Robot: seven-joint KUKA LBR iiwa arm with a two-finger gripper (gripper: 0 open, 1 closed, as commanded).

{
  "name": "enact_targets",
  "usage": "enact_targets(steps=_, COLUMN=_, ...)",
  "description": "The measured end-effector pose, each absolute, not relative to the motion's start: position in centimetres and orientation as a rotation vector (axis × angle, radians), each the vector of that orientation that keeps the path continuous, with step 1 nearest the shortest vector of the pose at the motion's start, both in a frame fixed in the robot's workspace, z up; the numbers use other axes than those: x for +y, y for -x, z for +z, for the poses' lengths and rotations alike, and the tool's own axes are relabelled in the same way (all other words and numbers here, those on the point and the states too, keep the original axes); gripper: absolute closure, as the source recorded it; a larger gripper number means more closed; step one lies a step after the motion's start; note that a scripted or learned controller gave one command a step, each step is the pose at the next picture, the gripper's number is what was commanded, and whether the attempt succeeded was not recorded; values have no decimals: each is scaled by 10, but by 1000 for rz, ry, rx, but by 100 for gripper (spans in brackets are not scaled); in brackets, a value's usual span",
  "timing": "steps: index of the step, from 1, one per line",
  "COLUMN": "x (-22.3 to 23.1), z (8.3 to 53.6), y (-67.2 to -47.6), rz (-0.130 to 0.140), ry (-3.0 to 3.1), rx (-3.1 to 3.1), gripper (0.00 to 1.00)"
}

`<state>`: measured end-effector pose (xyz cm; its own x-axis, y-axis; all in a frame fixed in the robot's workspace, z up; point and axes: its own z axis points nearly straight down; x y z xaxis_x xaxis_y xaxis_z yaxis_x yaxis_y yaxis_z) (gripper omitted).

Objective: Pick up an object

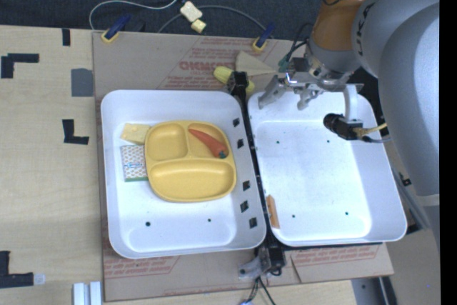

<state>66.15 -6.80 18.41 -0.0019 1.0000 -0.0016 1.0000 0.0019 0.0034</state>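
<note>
Objects are grouped in the left bin (114, 225): yellow divided plate (191, 162), red pepper (211, 142) resting in its compartment, sponge (133, 161) beside it. Gripper (289, 95), fingers spread and nothing pinched, is hung over the right bin (321, 175) far edge, well apart

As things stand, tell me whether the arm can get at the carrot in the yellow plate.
Probably yes. The carrot lies uncovered in an upper compartment of the yellow plate, with nothing over it. The tool hangs over the far edge of the right bin, so it must cross the divider into the left bin first.
</note>
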Motion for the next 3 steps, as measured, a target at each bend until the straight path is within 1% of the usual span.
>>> enact_targets(steps=1, x=-26, z=184, y=-601, rz=-5, ry=-2221, rx=2228, gripper=0)
enact_targets(steps=2, x=-69, z=184, y=-634, rz=-1, ry=-2222, rx=2219, gripper=0)
enact_targets(steps=3, x=-60, z=184, y=-670, rz=2, ry=-2218, rx=2223, gripper=0)
